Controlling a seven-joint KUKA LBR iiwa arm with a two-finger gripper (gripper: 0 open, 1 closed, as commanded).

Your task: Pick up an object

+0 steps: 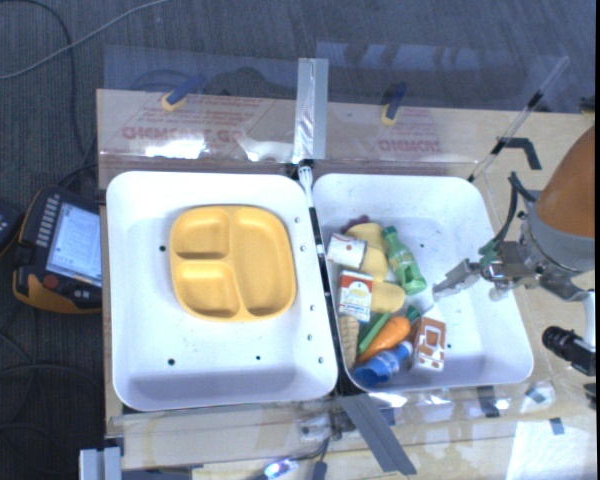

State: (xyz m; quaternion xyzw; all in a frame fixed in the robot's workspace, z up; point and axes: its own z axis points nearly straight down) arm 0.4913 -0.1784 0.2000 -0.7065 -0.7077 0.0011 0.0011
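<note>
The right bin (pixel 460 203) holds a heap of small items along its left side. Among them are a green bottle (pixel 404 261), pale yellow pieces (pixel 372 248), a red and white carton (pixel 355 296), an orange carrot (pixel 385 335), a blue bottle (pixel 378 366) and a small orange box (pixel 431 342). My gripper (pixel 458 278) hangs over the right half of this bin, pointing left toward the heap. It sits just right of the green bottle and above the orange box, with nothing visibly held.
The left bin (pixel 130 298) carries a yellow compartment plate (pixel 232 261). A teach pendant (pixel 60 253) lies on the floor to the left of the bench. The arm's orange band (pixel 578 193) rises at the right edge.
</note>
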